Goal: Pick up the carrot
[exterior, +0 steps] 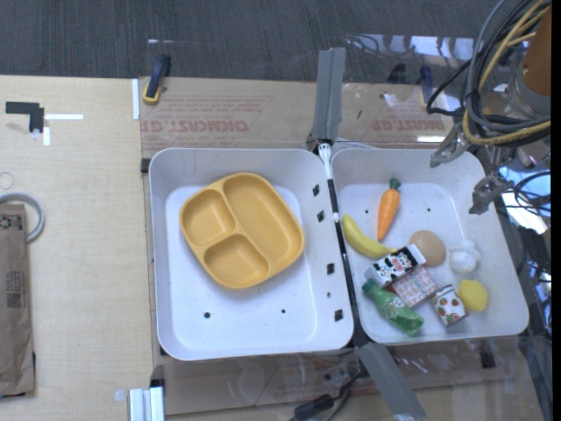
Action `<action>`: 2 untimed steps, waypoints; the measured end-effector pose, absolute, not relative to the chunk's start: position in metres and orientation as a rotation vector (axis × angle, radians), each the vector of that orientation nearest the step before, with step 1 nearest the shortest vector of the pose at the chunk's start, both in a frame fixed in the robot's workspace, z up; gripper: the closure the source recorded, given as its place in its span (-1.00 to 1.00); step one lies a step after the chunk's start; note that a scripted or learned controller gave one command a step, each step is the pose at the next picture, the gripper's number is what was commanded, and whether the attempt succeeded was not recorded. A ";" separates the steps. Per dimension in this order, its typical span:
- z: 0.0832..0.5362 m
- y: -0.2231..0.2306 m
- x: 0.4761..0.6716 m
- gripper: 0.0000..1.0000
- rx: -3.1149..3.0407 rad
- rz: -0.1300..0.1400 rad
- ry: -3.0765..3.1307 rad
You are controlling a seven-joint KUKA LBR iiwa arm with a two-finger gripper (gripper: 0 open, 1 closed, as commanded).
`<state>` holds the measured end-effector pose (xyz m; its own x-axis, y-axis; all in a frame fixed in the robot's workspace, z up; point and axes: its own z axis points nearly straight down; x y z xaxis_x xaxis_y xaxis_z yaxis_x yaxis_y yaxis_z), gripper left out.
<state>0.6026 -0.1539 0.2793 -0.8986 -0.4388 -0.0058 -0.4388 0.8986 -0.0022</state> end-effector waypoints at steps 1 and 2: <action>0.218 -0.109 0.583 -1.00 -0.664 0.001 3.068; 0.235 -0.190 0.626 -1.00 -0.955 -0.003 2.986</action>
<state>0.6261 -0.1902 0.2352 -0.8145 -0.5801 -0.0055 -0.5801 0.8146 -0.0037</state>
